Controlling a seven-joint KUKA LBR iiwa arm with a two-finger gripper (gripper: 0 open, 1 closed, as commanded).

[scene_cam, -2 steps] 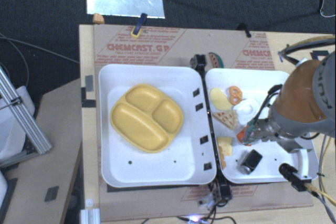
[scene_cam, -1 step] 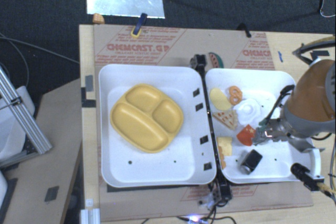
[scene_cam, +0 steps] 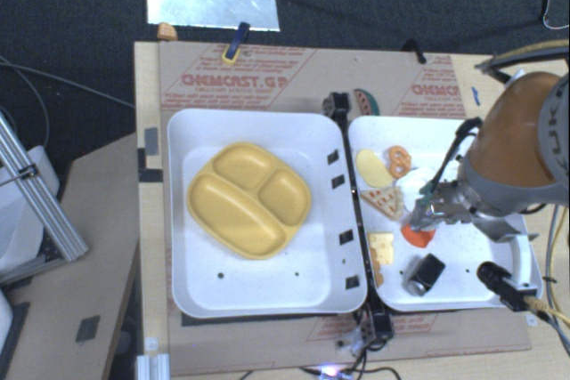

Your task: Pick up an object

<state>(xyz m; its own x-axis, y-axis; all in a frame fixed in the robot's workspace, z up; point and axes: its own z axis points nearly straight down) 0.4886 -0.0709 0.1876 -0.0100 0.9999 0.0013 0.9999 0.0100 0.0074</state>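
Observation:
The right bin holds several toy foods. A red piece lies near its middle, and my gripper sits low right over its upper edge, touching or nearly so. Whether the red piece is held is hidden by the gripper body. Left of the gripper lie a triangular sandwich slice, a pale yellow chip, a pretzel and a white piece. A yellow cheese square and a black and grey block lie nearer the front.
The left bin holds a yellow divided plate. A black divider runs between the bins. My arm covers the right bin's right side. Small tan bits lie by the divider.

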